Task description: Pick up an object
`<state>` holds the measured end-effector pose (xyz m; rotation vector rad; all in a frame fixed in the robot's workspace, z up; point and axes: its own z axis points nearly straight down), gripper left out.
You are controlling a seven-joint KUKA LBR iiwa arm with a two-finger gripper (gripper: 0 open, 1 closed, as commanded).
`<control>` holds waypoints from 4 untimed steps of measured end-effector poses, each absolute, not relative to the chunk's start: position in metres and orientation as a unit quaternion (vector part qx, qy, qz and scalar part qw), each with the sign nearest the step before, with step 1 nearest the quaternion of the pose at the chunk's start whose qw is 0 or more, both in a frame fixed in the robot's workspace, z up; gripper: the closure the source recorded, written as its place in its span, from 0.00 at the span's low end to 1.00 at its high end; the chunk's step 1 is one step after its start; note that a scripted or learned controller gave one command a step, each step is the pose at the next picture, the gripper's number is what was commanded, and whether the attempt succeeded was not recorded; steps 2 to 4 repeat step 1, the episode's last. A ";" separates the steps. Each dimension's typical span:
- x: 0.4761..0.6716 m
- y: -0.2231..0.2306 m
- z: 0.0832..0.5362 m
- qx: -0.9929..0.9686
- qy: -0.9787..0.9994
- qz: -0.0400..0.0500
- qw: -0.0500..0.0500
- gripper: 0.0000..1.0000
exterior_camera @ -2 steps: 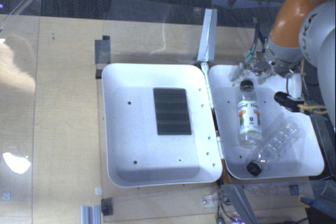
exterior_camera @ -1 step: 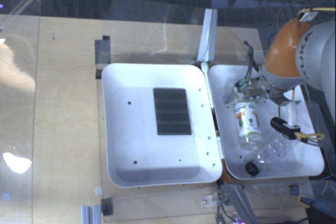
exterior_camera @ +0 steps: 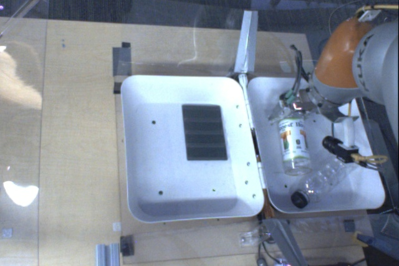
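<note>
— Labelled bottle [exterior_camera: 293, 143]?
— Lay flat in the middle of right bin [exterior_camera: 365, 190], probably just dropped there. Long axis from far edge to near edge, neck toward far edge.
— And gripper [exterior_camera: 298, 101]?
— Hung over the neck end, likely aiming there. Clenched or released: could not tell.

Labelled bottle [exterior_camera: 293, 144] on its side in the right bin [exterior_camera: 374, 193] — clear, black-capped bottle [exterior_camera: 317, 185] just beside.

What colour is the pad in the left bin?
Dark grey, nearly black pad, seen in the camera view.
</note>
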<state>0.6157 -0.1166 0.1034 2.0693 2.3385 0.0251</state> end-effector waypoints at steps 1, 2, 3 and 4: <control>0.659 -0.045 0.186 0.644 0.765 0.002 0.002 1.00; 0.659 -0.045 0.186 0.644 0.765 0.002 0.002 1.00; 0.659 -0.045 0.186 0.644 0.765 0.002 0.002 1.00; 0.659 -0.045 0.186 0.644 0.765 0.002 0.002 1.00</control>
